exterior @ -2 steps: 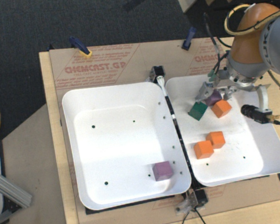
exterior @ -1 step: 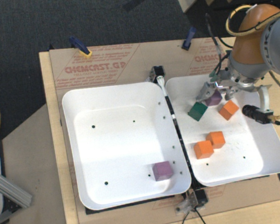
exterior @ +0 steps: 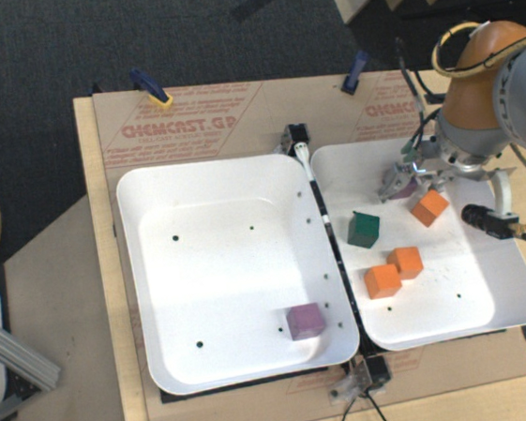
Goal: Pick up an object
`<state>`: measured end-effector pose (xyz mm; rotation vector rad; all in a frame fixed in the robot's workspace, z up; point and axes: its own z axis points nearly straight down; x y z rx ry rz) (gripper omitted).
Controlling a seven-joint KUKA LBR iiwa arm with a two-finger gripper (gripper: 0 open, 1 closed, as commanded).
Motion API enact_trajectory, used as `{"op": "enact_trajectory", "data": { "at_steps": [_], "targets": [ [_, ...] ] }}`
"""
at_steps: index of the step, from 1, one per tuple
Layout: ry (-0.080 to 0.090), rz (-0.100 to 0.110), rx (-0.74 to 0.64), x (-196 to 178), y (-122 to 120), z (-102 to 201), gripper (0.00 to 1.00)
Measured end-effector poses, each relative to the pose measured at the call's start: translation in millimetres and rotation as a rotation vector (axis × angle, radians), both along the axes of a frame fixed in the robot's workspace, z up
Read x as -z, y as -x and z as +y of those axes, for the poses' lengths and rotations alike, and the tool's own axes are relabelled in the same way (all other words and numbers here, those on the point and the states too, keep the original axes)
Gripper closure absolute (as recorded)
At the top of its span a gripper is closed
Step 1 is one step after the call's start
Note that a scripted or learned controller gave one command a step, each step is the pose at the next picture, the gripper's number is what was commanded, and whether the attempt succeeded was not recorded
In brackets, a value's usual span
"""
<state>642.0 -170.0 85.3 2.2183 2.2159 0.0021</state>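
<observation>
A grey-and-orange arm [exterior: 480, 86] reaches in over the far right corner of the right-hand bin [exterior: 510, 304], its pincer [exterior: 409, 179] hanging low above the bin floor near the far wall. How wide the pincer stands cannot be told from this slanted view, and nothing is seen held in it.

Four blocks lie loose in that bin, scattered rather than stacked, which leaves each open to a grasp from above. An orange block [exterior: 429, 208], tilted on a corner, sits just beside the pincer toward the bin's right edge and looks the likeliest target. A green block [exterior: 363, 229] rests nearer the divider between the bins. Two more orange blocks [exterior: 394, 272] touch one another near the bin's middle, a pairing that could crowd a grasp.

The left-hand bin [exterior: 156, 264] carries a lone purple block [exterior: 305, 321] close to its near right corner, well apart from the arm.

Both bins sit on a cardboard-covered table [exterior: 187, 119], the sheet pinned by clamps [exterior: 151, 88] along the far edge, presumably to keep it from shifting.
</observation>
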Motion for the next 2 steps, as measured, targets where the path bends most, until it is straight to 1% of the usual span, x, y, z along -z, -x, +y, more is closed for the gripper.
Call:
{"op": "enact_trajectory", "data": {
  "at_steps": [1, 2],
  "targets": [
    [-0.001, -0.001, -0.001, -11, 0, 2, 1.0],
    [-0.007, 0.0, -0.009, -105, 35, 85, 1.0]
  ]
}}
